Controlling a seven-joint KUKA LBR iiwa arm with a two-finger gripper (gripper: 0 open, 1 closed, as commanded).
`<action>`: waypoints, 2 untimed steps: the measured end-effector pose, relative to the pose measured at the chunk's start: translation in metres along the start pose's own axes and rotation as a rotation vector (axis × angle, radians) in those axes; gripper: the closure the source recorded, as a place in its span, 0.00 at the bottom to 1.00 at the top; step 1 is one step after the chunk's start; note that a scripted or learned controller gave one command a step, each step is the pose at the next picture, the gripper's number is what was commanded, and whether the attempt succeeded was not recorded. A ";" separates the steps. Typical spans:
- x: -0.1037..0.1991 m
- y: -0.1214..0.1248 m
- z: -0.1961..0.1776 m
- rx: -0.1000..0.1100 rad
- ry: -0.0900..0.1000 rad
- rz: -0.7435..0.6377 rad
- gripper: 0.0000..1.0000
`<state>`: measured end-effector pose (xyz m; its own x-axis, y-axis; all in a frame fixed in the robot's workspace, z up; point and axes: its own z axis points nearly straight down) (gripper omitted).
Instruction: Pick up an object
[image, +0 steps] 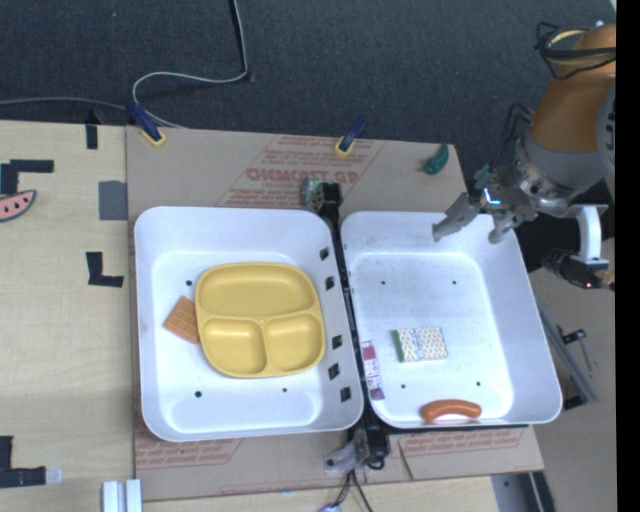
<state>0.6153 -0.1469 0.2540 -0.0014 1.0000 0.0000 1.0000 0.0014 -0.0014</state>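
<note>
Risk lies in reach: claw (470, 227) hangs spread wide and holding nothing over the right bin (535, 345) far edge. Patterned sponge (420, 344) and toy hot dog (451, 410) lie well below it; flat, they may slip free.

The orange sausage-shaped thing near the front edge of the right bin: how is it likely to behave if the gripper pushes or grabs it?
The orange sausage-shaped thing looks rounded and elongated, so it would probably roll if nudged from the side. Its glossy surface suggests it may slip between the fingers. It lies close to the right bin's front wall, which may hinder a grasp by the gripper.
</note>
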 end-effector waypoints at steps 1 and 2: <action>0.017 -0.027 0.127 0.004 0.001 0.000 0.00; 0.017 -0.026 0.117 0.001 0.001 -0.001 1.00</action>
<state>0.5888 -0.1297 0.1371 -0.0023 1.0000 0.0010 1.0000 0.0023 -0.0026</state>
